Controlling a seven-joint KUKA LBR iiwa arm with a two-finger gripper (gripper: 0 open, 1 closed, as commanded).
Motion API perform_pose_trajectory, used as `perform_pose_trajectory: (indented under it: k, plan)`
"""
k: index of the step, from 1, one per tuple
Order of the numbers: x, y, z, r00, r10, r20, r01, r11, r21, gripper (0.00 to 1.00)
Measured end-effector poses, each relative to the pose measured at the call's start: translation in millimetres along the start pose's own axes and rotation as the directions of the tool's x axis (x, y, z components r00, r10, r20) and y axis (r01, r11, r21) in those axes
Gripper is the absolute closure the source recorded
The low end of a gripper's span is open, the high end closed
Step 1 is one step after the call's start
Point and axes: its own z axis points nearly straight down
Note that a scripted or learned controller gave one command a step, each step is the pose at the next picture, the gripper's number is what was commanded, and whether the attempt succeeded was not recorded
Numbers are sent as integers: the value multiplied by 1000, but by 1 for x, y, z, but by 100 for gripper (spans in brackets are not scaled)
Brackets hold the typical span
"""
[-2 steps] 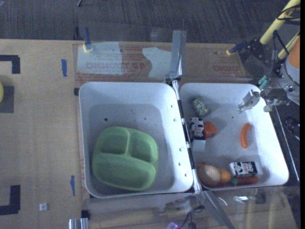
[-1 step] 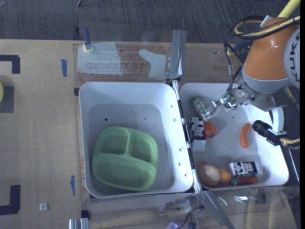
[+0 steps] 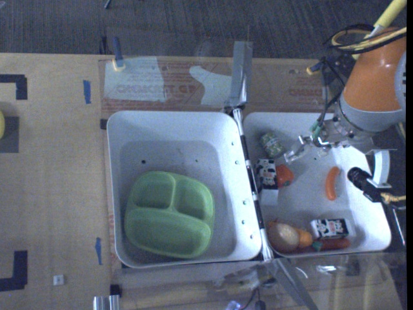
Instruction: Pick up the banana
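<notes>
My gripper [image 3: 308, 144] hangs over the back middle of the right bin [image 3: 361, 124], just right of a small green item [image 3: 272, 144]. Nothing can be seen held in it. The grey arm with its orange band [image 3: 374, 76] comes in from the upper right. I can pick out no clear banana shape among the bin's items. A small yellow thing [image 3: 2, 125] lies cut off at the far left edge of the bench, and I cannot tell what it is.
The right bin also holds a cow-patterned carton [image 3: 266, 172], a red-orange piece [image 3: 284, 175], an orange sausage shape [image 3: 332, 183], a tan round item [image 3: 286, 236] and a second patterned box [image 3: 329, 227]. A green divided plate [image 3: 169, 213] lies in the left bin [image 3: 129, 134].
</notes>
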Motion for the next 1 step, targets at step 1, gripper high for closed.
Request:
perform_pose_trajectory:
  k: [1]
  plan:
    - [53,52,10,980,198,2,-198,980,-3,0]
